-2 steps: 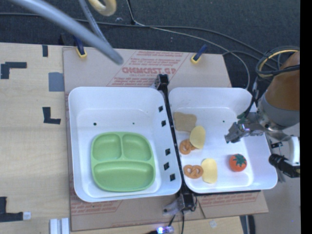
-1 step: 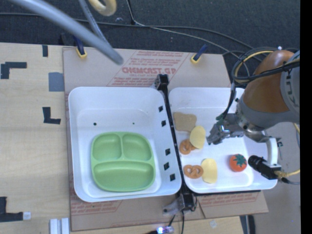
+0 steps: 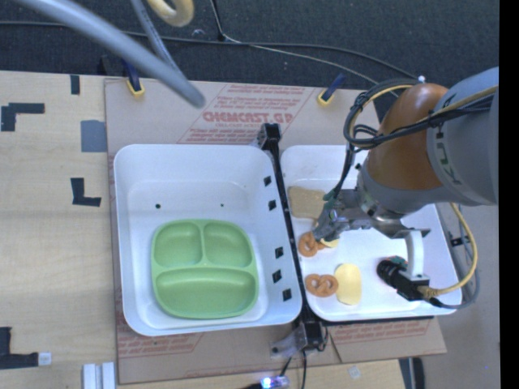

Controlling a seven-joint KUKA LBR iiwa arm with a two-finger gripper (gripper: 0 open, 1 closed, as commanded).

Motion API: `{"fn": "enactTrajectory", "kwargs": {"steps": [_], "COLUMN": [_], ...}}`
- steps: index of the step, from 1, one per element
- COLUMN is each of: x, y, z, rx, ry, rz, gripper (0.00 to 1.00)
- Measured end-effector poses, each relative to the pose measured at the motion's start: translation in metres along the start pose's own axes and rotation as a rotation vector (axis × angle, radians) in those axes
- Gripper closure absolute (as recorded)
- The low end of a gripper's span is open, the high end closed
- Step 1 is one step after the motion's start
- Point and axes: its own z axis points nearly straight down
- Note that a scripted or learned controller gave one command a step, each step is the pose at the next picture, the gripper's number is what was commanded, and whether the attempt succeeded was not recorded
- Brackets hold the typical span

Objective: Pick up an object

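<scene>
Grey arm (image 3: 438, 148) reaches from right over right bin (image 3: 442, 310). Gripper (image 3: 328, 229) low, just above pretzel (image 3: 308, 245) near bin's left wall — finger state cannot tell. Second pretzel (image 3: 321, 284) touches pale yellow piece (image 3: 348, 284) nearer front. Left bin (image 3: 130, 217) holds green divided plate (image 3: 203, 268).

Two brown pretzels (image 3: 321, 284) beside a pale yellow piece (image 3: 349, 284).

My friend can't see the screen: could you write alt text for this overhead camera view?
A grey robot arm reaches into the right white bin, its gripper low over a pretzel, with a second pretzel and a pale yellow item nearby. The left bin holds a green divided plate.
</scene>
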Motion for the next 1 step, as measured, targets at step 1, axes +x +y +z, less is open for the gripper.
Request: {"fn": "enactTrajectory", "kwargs": {"steps": [1], "x": [0.0575], "y": [0.0112], "z": [-0.0144], "rx": [-0.001], "ry": [0.0], "rz": [-0.001], "gripper": [1.0]}}
